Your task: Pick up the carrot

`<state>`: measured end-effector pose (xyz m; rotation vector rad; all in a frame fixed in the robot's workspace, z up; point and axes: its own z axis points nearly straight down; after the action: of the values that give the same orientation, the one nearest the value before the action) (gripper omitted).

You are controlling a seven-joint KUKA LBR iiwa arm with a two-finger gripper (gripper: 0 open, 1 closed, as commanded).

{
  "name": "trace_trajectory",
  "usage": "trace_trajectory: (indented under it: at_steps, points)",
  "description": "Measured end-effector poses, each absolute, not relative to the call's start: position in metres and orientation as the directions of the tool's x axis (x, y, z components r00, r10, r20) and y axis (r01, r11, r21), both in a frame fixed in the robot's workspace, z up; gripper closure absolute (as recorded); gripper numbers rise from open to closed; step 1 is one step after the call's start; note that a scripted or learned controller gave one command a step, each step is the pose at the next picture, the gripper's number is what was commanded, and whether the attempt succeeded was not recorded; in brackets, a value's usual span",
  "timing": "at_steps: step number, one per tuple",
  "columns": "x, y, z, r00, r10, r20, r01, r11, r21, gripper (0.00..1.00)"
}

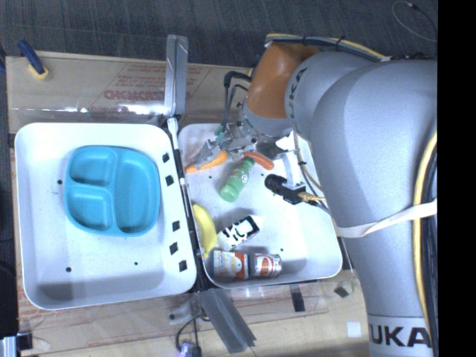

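While the arm (357, 125) hides the right bin's (312, 262) far corner, the jaws' state over the carrot (210, 162) is unclear.

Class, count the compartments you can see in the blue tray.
3. The blue tray in the left bin has one compartment at upper left, one below it, and one long compartment down its right side.

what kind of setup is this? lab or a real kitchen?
Most likely a robot lab test bench, not a kitchen. A big grey industrial arm reaches over two shallow white bins set side by side, the right one strewn with assorted items: a carrot, green bottle, banana and can.
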<state>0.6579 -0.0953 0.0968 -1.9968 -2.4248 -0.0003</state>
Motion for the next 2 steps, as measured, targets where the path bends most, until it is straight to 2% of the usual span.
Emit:
trace_trajectory:
  at_steps: [1, 2]
  points:
    - [0.655, -0.107, 0.107, -0.187, 0.982, -0.015, 0.982, 0.187, -0.011, 1.00]
    - [0.632, -0.040, 0.192, 0.063, 0.998, 0.000, 0.998, -0.063, -0.001, 1.00]
